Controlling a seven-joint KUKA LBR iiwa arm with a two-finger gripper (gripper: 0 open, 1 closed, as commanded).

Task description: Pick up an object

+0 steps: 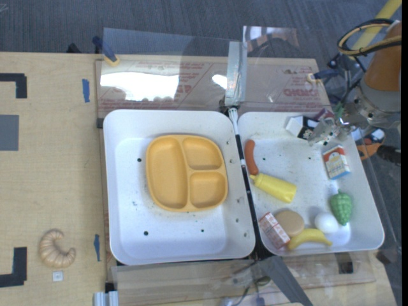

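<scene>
**Right bin holds the pickings; gripper hangs over its far corner**

We see 2 white bins on the desk [44,139]. The left bin [121,234] carries a yellow divided plate [187,172]; the right bin [366,228] carries the likely targets. The gripper [326,131] sits over the far right corner of the right bin, and we cannot tell whether its fingers are open or closed, nor whether anything sits between them.

Going largest to smallest, the yellow mustard bottle [275,187] lies on its side mid-bin; we judge it light, hard, smooth and prone to roll, best pinched across its body. The small carton [336,162], just in front of the gripper, looks light and stiff, with flat faces that suit a pinch. The banana [310,238], the red sausage [251,156], the green ridged toy [342,207] and the white egg-like ball [326,222] look like light plastic toys; the rounded ones may slip. The carton lies nearest the gripper, the rest farther toward the near edge.
</scene>
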